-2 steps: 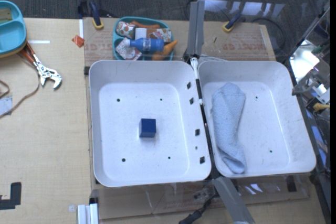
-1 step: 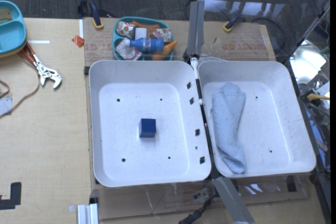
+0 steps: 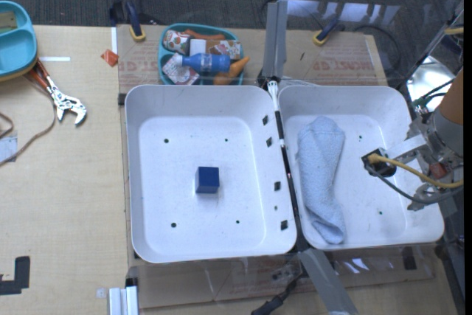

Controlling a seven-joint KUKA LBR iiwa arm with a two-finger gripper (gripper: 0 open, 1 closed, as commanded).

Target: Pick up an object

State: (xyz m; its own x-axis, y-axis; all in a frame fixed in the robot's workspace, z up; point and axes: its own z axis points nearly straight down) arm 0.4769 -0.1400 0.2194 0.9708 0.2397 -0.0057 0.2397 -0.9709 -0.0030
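Judging by how things lie, I have nothing picked up yet, and the whole task is still ahead. In the left bin [image 3: 131, 181] a small blue block [image 3: 208, 179] sits alone, a little below the middle of the floor, clear of every wall. In the right bin [image 3: 383, 103] a pale blue cloth [image 3: 322, 177] lies bunched in a long strip down its left half, its lower end close to the near rim. Either would do; the block looks the simpler catch to me, being firm and free on all sides.

My arm [image 3: 451, 111] comes in at the right edge of the frame and hangs over the right side of the right bin, well apart from the block and beside the cloth without touching it. Whether my jaws are apart or together I cannot tell.

Farther back on the table [image 3: 66, 217], a teal bowl [image 3: 171, 37] of small odds and ends stands behind the left bin, and a wrench [image 3: 68, 105] lies toward the upper left.
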